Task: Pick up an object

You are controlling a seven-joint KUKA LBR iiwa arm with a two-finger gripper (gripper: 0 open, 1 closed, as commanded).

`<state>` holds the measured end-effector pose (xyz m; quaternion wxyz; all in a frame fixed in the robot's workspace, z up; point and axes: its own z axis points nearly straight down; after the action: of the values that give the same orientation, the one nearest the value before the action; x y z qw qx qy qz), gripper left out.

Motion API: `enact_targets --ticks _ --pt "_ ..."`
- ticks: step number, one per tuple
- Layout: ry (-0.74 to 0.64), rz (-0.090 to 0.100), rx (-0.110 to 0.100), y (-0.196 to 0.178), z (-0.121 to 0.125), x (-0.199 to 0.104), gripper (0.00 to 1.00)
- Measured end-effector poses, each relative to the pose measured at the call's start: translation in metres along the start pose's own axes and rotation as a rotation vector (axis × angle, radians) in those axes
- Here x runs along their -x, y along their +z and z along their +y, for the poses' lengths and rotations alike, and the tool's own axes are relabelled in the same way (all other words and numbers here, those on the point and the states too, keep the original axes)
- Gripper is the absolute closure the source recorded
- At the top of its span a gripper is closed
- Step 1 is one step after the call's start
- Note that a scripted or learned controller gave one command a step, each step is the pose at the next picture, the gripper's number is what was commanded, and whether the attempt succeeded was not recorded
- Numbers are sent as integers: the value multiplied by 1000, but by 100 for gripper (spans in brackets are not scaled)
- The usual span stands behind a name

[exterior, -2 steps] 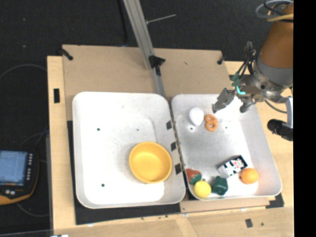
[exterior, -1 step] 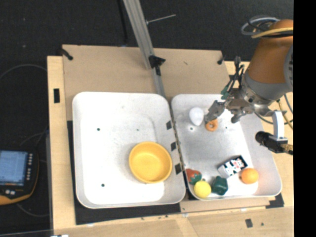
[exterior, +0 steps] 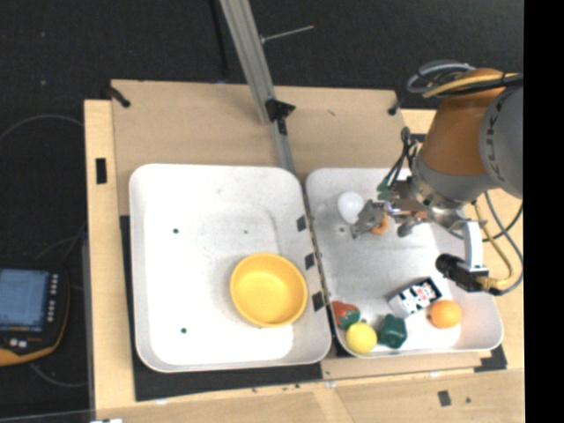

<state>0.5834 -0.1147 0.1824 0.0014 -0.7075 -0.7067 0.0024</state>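
Observation:
My gripper [exterior: 385, 225] hangs over the upper middle of the right bin [exterior: 352, 263], fingers spread apart and open. A small orange piece [exterior: 379, 226] shows between the fingers, close to the left fingertip [exterior: 362, 227]; whether it touches either finger I cannot tell. A white ball [exterior: 351, 205] lies just left of the gripper. Along the bin's front edge sit a red and green item [exterior: 344, 311], a yellow ball [exterior: 360, 337], a dark green block [exterior: 392, 331], a black and white box [exterior: 414, 296] and an orange [exterior: 444, 314].
The left bin [exterior: 176, 236] holds a yellow bowl [exterior: 268, 289] near its front right corner. A metal pole [exterior: 256, 60] slants up from between the bins. A black clamp with cables [exterior: 463, 271] hangs off the arm's right side.

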Motion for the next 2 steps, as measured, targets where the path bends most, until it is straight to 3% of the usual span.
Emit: enact_targets --ticks 1,2 --pt "0 0 -1 63 -4 4 0" --pt "7 1 9 48 -2 4 100"
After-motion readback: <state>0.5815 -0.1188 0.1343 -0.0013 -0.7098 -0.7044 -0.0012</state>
